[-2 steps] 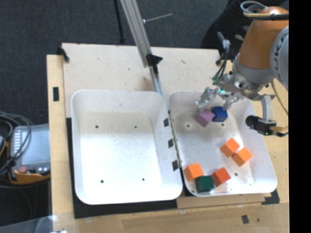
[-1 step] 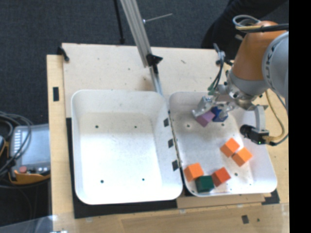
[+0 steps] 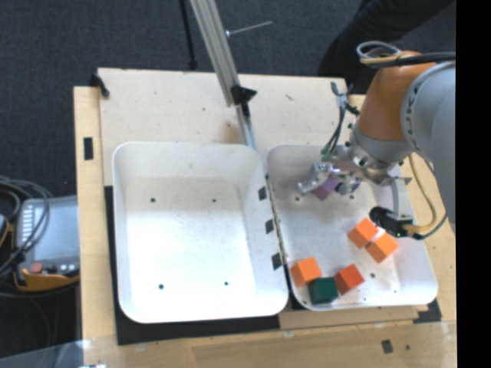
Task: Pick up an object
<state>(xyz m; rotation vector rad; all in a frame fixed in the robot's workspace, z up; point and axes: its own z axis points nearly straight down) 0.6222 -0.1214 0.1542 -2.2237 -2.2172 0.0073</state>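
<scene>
1. Jaws of the gripper [image 3: 326, 181] were pinched on a purple block [image 3: 325, 188], above the right bin [image 3: 295, 167] floor.
2. Four orange blocks [image 3: 372, 238] and a green block [image 3: 323, 290] lay nearer that bin's front rim, apart from the gripper.

Small purple block [image 3: 325, 188] sits between the fingers of the gripper [image 3: 328, 182], upper part of the right bin [image 3: 418, 282]. Orange blocks: two touching [image 3: 373, 239] near the right wall, one [image 3: 307, 270] and another [image 3: 350, 277] flanking a dark green block [image 3: 323, 290] at the front edge.
</scene>
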